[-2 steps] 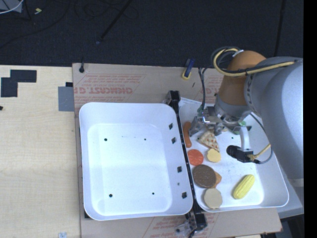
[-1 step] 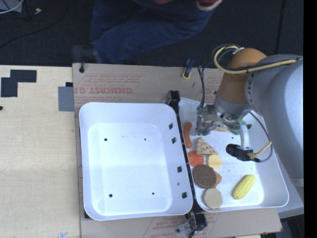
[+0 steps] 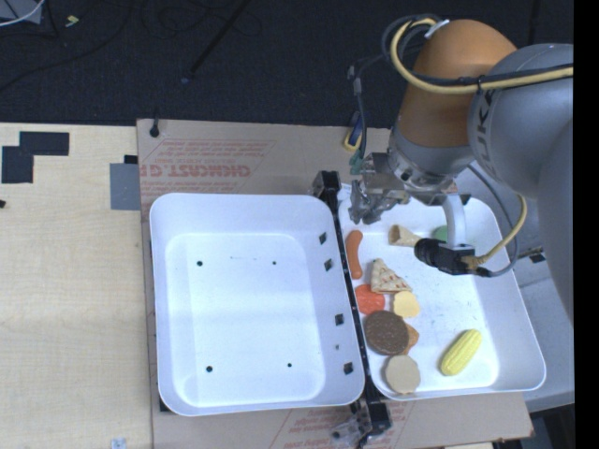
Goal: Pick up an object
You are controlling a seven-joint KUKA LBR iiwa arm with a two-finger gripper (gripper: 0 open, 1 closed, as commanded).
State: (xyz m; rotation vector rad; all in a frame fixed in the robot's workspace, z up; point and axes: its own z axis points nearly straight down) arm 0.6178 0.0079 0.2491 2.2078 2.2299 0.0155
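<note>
Worktop (image 3: 65,279): pale wood, frame left, carrying a cardboard sheet (image 3: 225,162) under both bins.

Left bin (image 3: 173,223): centre of frame, white, nothing inside apart from small dark marks on its floor.

Right bin (image 3: 510,335): holds all candidate items. Along its left wall, top to bottom: a sausage (image 3: 355,253), a tan wedge (image 3: 386,277), an orange piece (image 3: 369,300), a yellow piece (image 3: 406,304), a brown disc (image 3: 386,332) and a beige disc (image 3: 403,373). These touch or overlap. A corn cob (image 3: 460,352) lies apart, lower right. A small tan piece (image 3: 404,237) lies near the upper middle.

Gripper (image 3: 367,204): hangs over the bin's upper left corner, above the sausage's top end. Whether the fingers are spread or closed cannot be told; nothing is seen between them.

Assessment: approach stage, no grasp made. The sausage is nearest. Recommend closing across its narrow width, clear of the bin wall. The corn cob is the cleaner alternative, being isolated.
</note>
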